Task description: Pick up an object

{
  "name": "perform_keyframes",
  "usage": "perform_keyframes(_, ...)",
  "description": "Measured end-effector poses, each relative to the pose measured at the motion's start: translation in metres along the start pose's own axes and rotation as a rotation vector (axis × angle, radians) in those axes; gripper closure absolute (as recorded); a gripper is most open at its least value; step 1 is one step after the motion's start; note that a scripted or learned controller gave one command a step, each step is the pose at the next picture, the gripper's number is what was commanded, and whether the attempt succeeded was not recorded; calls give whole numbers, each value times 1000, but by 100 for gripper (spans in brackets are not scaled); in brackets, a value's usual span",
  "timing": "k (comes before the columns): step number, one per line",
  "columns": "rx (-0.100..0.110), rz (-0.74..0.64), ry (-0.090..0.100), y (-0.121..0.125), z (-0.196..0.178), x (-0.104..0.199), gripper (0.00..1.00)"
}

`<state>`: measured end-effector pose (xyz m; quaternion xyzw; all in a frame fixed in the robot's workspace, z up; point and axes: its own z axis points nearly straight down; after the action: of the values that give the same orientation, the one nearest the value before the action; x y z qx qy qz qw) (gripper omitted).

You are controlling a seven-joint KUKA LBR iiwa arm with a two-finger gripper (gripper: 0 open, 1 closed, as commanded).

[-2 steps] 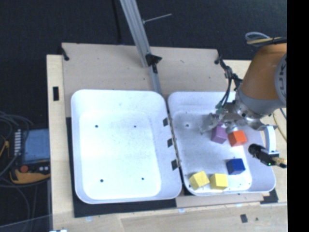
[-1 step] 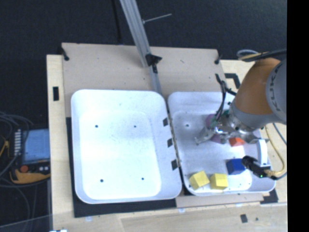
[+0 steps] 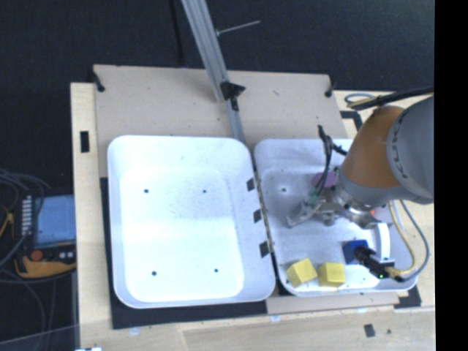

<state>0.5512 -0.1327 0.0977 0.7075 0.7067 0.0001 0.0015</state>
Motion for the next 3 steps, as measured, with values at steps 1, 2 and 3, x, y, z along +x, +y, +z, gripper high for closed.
perform_keyframes(1,-4,8,0,1,-12,-2,100)
perform_keyframes(2,-4,-4,0,9,-58,-2,100)
perform_keyframes(3,-6,-4,-1,16,-122,-2,100)
